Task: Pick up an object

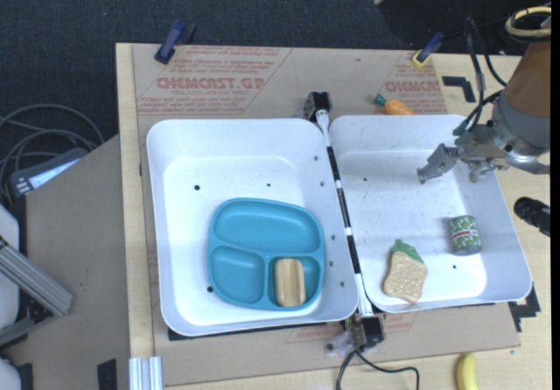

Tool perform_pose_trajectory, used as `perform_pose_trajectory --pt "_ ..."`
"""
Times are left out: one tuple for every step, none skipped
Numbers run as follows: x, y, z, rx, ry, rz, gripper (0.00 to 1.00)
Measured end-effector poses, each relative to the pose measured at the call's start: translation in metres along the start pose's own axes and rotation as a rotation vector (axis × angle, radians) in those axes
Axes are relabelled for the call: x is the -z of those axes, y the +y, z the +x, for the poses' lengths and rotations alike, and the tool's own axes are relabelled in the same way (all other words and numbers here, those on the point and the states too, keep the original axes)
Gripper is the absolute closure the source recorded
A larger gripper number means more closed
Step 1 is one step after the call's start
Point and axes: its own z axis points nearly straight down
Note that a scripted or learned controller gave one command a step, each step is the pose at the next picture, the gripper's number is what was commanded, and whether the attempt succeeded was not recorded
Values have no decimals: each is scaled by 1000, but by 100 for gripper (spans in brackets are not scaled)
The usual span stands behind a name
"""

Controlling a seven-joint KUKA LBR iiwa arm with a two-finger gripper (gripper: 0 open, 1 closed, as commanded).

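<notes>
Dark carpet lay around the counter [131, 205], a brown board carrying two shallow white bins side by side. On the left, the left bin [175, 161] held a blue divided plate [262, 244] with a small tan bread-like piece [290, 282] resting in its lower right compartment. Across the divider, the right bin [385, 152] held a cracker-like slab with a green leaf [404, 274] near its front edge and, just to the right of that, a small green can [464, 234] standing upright. Further right and toward the back of that bin, the gripper [435, 167] hung above bare floor, well apart from both items; its fingers looked parted, with nothing between them. No object had been picked up yet, so the approach appeared to be the step in hand. The can seemed the nearest target: doing it well would likely mean moving toward the front of the bin, centring over the can, dropping straight down so the fingers straddle its sides, and closing before lifting, keeping clear of the bin wall close by.
</notes>
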Motion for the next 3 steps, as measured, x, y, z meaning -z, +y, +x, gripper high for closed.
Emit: perform_pose_trajectory --pt "-101 -6 -58 -2 0 2 0" --pt "-120 -45 -56 -1 0 1 0" --pt "-110 -45 -56 -2 -1 -2 100"
